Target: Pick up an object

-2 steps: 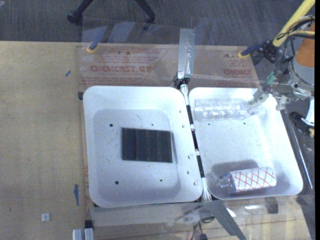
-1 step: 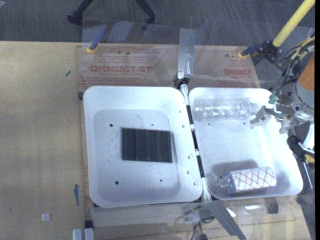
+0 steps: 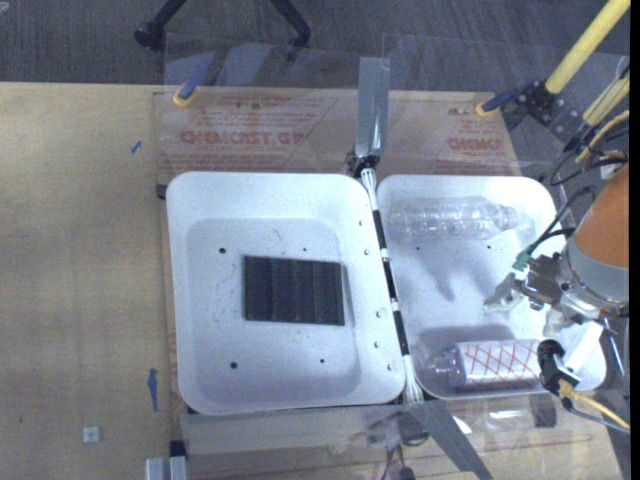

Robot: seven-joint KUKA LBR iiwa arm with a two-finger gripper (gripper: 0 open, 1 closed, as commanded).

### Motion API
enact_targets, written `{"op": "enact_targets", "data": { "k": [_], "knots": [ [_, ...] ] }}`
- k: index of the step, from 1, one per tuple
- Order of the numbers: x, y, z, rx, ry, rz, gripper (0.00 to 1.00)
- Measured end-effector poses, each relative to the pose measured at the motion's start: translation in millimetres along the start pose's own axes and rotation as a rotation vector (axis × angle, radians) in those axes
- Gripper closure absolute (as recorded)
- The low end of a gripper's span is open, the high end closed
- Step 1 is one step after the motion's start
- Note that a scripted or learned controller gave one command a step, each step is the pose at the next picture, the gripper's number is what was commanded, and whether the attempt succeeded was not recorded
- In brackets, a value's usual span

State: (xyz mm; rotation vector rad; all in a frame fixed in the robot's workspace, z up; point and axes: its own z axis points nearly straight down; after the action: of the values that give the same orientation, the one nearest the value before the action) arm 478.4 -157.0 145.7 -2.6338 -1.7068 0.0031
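Hanging at the right edge of the right bin, the arm is reaching in with its gripper low over the bin floor. I cannot tell whether it is spread or pressed together; the wrist hardware and cables are crowding that part of the view, and nothing is visibly sitting in its grasp.

Two things are lying in this bin. A clear bottle is resting along the far wall, its long axis running left to right across the bin. A tube with a red crosshatch print is lying along the near wall, also left to right, its dark cap end pointing toward the divider. The gripper is sitting between them, toward the right side, with the tube just nearer than the bottle and partly under the wrist gear.

The left bin is holding a dark slatted panel, lying flat near its middle, well apart from the arm.

In my judgement the tube is the likelier target: it is lying just toward the camera from the gripper, so a short shift that way and a grasp across its short axis would be needed.
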Motion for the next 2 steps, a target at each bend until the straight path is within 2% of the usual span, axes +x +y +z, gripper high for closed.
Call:
{"op": "enact_targets", "data": {
  "k": [1, 2],
  "knots": [
    [67.0, 28.0, 57.3, -0.010, 0.001, -0.262, 0.00],
    [-6.9, 23.7, 9.6, -0.006, -0.002, -0.448, 0.00]
  ]
}}
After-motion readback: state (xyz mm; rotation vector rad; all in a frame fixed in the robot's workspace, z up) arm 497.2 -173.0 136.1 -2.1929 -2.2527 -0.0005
